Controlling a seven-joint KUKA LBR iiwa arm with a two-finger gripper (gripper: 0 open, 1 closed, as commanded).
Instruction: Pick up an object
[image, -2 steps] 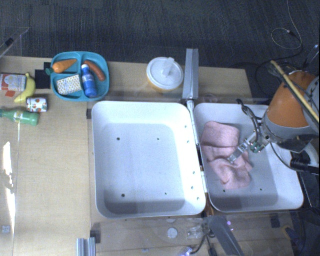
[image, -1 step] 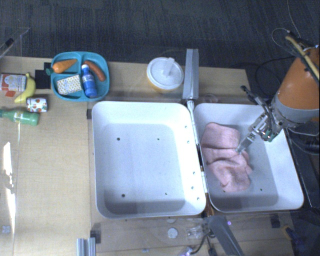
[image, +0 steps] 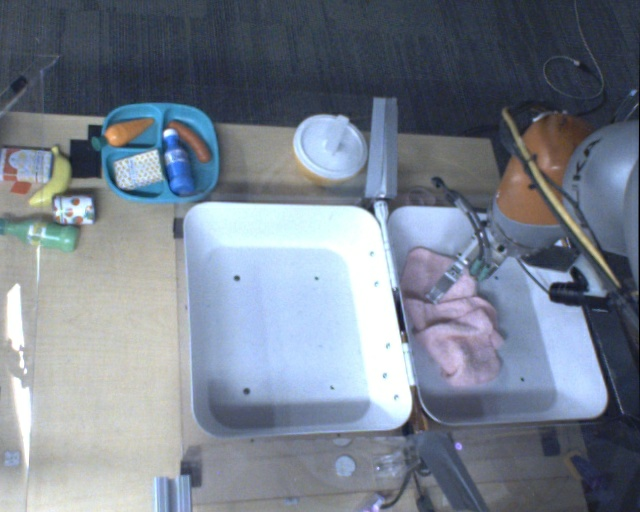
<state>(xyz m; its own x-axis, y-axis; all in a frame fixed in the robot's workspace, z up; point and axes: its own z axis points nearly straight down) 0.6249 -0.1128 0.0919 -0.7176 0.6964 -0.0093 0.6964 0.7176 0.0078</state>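
A crumpled pink cloth (image: 452, 322) lies in the right bin (image: 560, 395), against its left wall. My gripper (image: 452, 283) reaches in from the upper right and hangs just over the cloth's upper part, fingertips at or near the fabric. The arm's orange band (image: 528, 170) sits above the bin's far right corner. The left bin (image: 290, 320) has nothing in it.
Beyond the bins stand a blue divided tray (image: 140, 190) with toy food and a white lidded cup (image: 330, 148). Small toy items (image: 45, 205) lie on the bench at far left. A metal bar (image: 380, 150) rises between the bins.
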